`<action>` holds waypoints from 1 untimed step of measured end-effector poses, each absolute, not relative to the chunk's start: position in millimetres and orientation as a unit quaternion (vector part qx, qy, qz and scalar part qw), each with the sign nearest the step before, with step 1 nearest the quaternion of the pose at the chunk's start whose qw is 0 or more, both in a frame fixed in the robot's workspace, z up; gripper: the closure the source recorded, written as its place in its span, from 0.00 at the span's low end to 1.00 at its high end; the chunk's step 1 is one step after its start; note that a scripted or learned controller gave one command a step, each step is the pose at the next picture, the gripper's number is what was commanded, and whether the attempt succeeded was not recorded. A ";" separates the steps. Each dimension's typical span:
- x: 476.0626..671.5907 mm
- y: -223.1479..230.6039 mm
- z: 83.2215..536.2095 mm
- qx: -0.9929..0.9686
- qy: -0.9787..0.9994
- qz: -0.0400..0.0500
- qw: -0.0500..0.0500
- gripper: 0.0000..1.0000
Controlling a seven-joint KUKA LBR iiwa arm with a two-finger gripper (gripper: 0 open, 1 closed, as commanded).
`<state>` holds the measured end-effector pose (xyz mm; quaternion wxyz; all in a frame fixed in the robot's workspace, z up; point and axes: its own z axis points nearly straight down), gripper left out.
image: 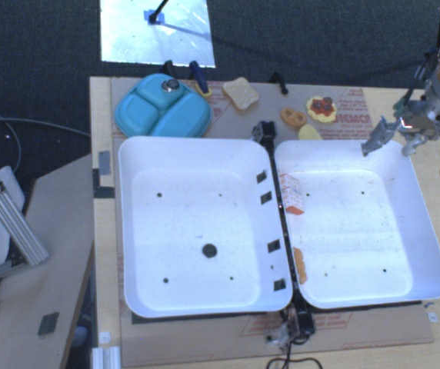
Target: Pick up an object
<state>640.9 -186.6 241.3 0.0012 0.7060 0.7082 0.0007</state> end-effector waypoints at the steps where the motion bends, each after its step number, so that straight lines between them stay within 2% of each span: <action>1: 583.9 -207.2 110.0 0.708 0.706 -0.002 -0.003 0.00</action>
